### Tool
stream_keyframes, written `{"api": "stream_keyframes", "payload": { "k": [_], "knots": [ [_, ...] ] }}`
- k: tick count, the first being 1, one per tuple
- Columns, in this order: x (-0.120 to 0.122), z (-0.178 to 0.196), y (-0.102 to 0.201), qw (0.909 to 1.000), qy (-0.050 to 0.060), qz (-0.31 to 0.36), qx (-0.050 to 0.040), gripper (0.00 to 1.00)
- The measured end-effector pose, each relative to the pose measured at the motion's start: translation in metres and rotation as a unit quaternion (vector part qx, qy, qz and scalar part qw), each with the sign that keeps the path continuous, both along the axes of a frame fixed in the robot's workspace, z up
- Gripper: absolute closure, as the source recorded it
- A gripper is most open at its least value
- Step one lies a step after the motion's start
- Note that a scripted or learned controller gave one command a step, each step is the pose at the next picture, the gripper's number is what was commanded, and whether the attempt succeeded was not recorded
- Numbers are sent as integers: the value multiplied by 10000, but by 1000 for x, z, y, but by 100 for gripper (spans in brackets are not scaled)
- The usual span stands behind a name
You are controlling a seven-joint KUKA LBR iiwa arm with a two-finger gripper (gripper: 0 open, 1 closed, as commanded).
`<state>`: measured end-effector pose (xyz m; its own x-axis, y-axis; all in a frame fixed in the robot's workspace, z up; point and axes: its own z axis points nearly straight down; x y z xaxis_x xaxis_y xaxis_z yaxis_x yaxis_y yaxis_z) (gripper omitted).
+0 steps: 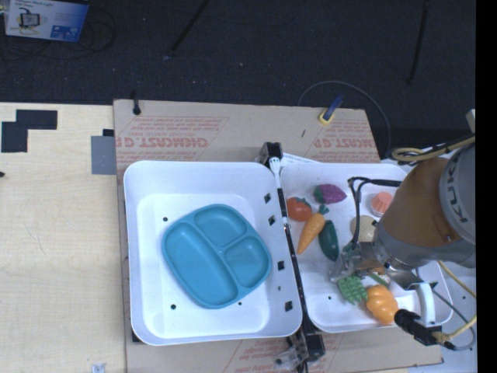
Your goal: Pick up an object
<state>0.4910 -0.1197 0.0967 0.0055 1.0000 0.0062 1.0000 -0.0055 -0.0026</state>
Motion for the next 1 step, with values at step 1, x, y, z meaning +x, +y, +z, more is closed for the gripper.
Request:
{"api": "stream_keyframes", "payload": {
  "k": [1],
  "knots": [
    [10, 89, 66, 10000, 14, 31, -25, 100]
  ]
}}
